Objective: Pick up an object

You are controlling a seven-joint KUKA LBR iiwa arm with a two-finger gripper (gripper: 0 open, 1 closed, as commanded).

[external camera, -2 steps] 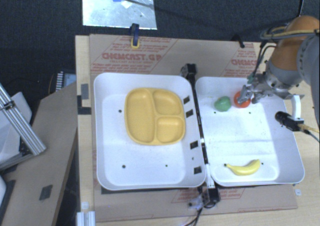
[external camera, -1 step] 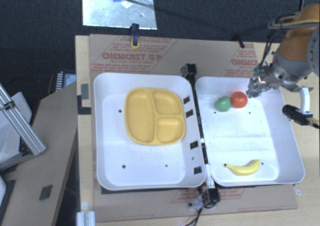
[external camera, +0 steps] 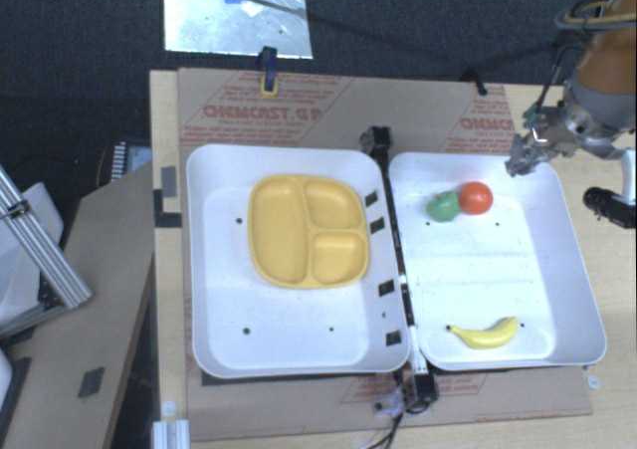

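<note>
In the right bin (external camera: 557, 268) a red tomato-like ball (external camera: 477, 197) lies next to a green round fruit (external camera: 443, 206) near the far side. A yellow banana (external camera: 485, 333) rests near the bin's front edge. My gripper (external camera: 522, 158) hovers over the bin's far right corner, up and to the right of the red ball, with nothing visibly between its fingers. The grey arm with its orange band (external camera: 607, 64) reaches in from the right.
The left bin (external camera: 214, 268) holds a yellow three-compartment plate (external camera: 307, 230). A black divider with clips (external camera: 391, 238) runs between the bins. Both bins sit on a cardboard sheet (external camera: 328, 104). A metal frame (external camera: 40, 248) stands at the far left.
</note>
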